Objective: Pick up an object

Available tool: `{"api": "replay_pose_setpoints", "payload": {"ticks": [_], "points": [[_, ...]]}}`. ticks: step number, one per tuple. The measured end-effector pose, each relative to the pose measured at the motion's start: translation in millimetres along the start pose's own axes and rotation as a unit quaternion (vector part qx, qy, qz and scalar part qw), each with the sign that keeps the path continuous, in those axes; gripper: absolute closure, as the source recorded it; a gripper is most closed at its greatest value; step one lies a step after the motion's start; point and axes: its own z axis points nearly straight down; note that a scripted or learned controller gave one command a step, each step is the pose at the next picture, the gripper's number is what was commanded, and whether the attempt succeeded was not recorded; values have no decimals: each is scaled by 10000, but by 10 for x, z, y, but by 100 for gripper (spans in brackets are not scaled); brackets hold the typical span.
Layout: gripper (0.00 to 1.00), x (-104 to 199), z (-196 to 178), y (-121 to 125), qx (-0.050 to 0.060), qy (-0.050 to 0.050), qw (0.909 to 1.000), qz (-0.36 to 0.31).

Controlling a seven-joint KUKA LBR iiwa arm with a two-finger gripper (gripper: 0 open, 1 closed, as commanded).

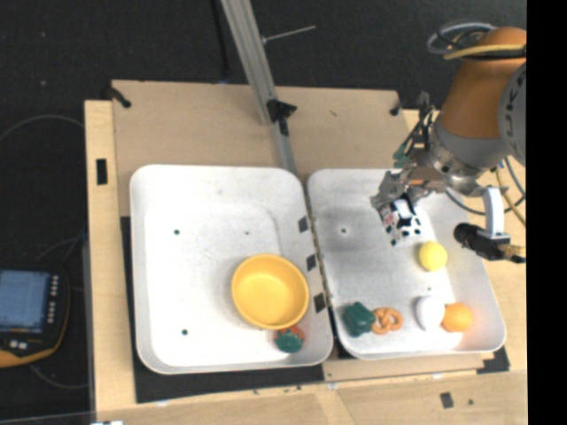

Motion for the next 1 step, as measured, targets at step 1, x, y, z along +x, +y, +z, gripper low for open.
{"api": "replay_pose_setpoints", "payload": {"ticks": [1], "points": [[100,584,-109,-7,10,7,10000,-4]]}}
